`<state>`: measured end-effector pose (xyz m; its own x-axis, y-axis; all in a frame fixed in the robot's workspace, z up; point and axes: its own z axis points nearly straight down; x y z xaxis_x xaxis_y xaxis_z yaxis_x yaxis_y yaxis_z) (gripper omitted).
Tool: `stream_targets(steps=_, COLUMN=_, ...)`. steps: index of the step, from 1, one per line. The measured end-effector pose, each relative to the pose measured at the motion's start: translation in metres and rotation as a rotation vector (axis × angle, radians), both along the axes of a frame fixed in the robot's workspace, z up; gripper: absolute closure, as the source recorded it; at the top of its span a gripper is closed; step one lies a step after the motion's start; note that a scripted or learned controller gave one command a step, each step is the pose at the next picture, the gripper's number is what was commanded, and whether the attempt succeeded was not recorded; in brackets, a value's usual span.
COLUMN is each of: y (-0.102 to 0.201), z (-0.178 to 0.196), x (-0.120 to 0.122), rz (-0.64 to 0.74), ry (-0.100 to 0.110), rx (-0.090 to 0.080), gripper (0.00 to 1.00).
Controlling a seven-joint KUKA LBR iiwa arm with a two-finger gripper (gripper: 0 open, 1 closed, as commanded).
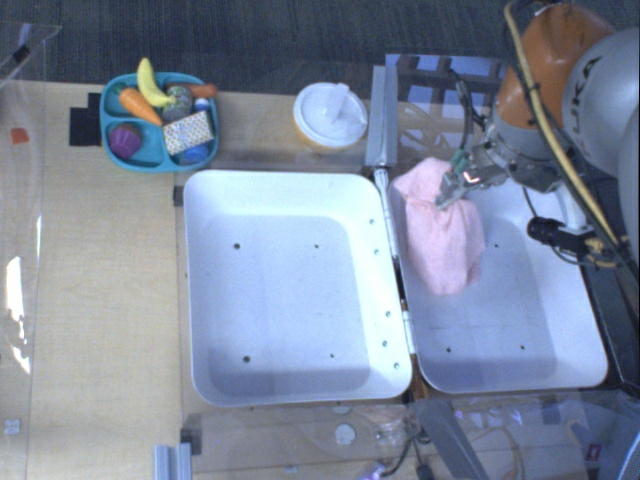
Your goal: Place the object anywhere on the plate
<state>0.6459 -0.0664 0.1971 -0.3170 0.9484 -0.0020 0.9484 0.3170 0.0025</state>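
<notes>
So the pink cloth (440, 230) is hanging over the right bin (540, 358), bunched up at the top and drooping down toward the bin floor near its left wall. The gripper (450, 190) comes in from the right and sits right at the cloth's upper right part, and the fingers look clenched on a fold of it, though they're small and dark against the fabric so I'm not totally sure how much they've got. The grey arm (590, 78) with its orange band fills the top right corner, cables looping around it.

The left bin (290, 288) sits just beside the right one, their rims touching down the middle. Behind it on the table (90, 298) there's a white and yellow plate (330, 115), well apart from the cloth. Further left is a blue divided tray (160, 123) with toy food: a banana (150, 83), a carrot (138, 103), something purple and a speckled block.
</notes>
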Motion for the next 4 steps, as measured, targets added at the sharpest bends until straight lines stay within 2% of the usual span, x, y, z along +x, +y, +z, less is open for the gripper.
stream_targets(steps=1, y=0.002, z=0.028, x=0.001, rz=0.008, ry=-0.001, rx=0.001, gripper=1.00)
stream_targets(steps=2, y=0.049, z=0.021, x=-0.010, rz=0.413, ry=0.001, rx=0.001, gripper=1.00)
stream_targets(steps=3, y=0.100, z=0.033, x=-0.032, rz=0.815, ry=-0.002, rx=-0.001, gripper=1.00)
stream_targets(steps=4, y=0.150, z=0.028, x=-0.061, rz=1.215, ry=-0.001, rx=-0.001, gripper=1.00)
